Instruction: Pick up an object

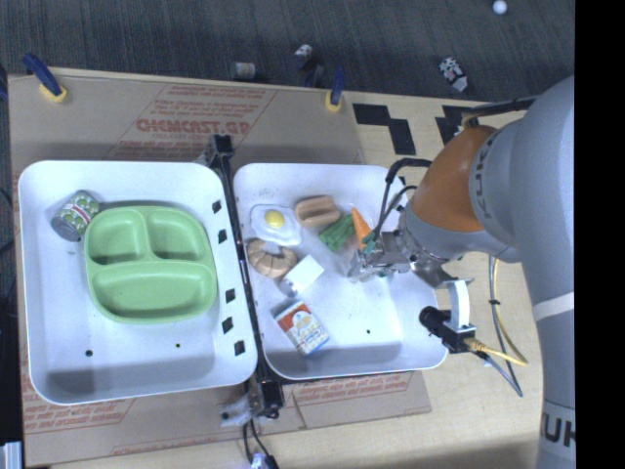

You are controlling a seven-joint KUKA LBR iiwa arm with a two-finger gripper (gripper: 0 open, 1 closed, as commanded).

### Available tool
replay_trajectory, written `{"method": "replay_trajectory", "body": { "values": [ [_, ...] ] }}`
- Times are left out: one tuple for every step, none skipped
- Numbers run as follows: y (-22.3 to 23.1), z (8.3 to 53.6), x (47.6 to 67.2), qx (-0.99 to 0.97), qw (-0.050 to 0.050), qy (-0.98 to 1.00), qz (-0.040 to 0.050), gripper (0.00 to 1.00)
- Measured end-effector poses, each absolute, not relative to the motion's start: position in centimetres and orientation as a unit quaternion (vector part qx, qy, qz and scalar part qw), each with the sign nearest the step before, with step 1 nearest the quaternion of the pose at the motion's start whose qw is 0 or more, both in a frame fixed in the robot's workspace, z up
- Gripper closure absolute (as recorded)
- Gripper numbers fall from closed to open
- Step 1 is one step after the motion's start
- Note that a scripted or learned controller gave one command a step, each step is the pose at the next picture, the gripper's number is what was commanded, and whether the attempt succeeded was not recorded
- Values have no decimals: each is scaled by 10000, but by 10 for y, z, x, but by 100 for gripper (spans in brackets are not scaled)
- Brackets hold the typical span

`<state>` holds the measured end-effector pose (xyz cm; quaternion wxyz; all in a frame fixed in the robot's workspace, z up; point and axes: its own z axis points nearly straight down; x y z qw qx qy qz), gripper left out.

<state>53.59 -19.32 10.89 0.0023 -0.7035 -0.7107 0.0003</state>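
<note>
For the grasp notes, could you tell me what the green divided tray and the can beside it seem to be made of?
Green divided tray: probably moulded plastic, with a smooth, even, slightly glossy surface. Can: likely metal with a printed label; its rim glints, though it is too small to be sure.

Arm [527, 184] cut off at right edge; tool [369, 260] fingertips blurred.

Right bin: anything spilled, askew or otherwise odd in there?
Nothing spilled. The toy foods huddle in the right bin's upper left, some overlapping, and a small carton lies tilted apart. The gripper sits low beside the carrot.
</note>
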Motion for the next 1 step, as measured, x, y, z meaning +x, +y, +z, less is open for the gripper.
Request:
{"method": "replay_trajectory", "body": {
  "values": [
    [-205,197,477,-7055,-5,-7088,0,100]
  ]
}}
